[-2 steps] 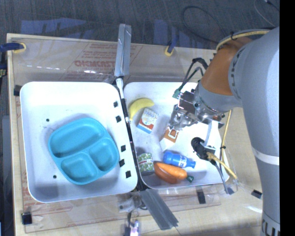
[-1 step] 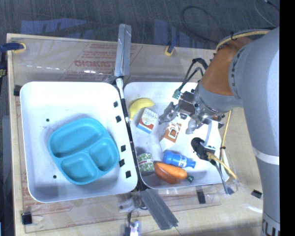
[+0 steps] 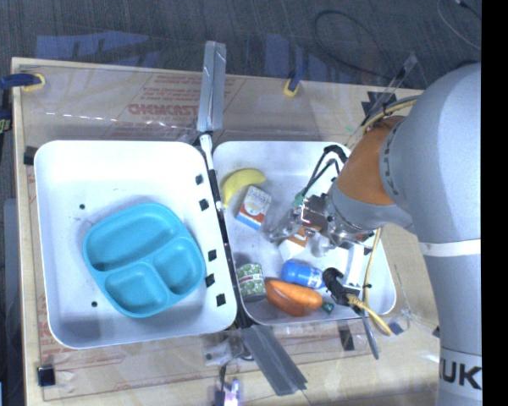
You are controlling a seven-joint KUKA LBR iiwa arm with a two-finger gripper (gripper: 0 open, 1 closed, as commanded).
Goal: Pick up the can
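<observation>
The can (image 3: 251, 280) is small, with a green and white label. It stands in the right bin (image 3: 381, 290) near the front left corner, close to the divider. My gripper (image 3: 284, 225) hangs low over the middle of that bin, behind and to the right of the can and apart from it. The grey wrist with its orange band (image 3: 364, 176) reaches in from the right and hides the bin floor beneath it.
Around the gripper lie a yellow banana (image 3: 241, 181), a small white and orange carton (image 3: 253, 207), a blue object (image 3: 303, 272) and an orange carrot (image 3: 292, 297), which is just right of the can. The left bin (image 3: 59, 176) holds a blue divided plate (image 3: 144, 259).
</observation>
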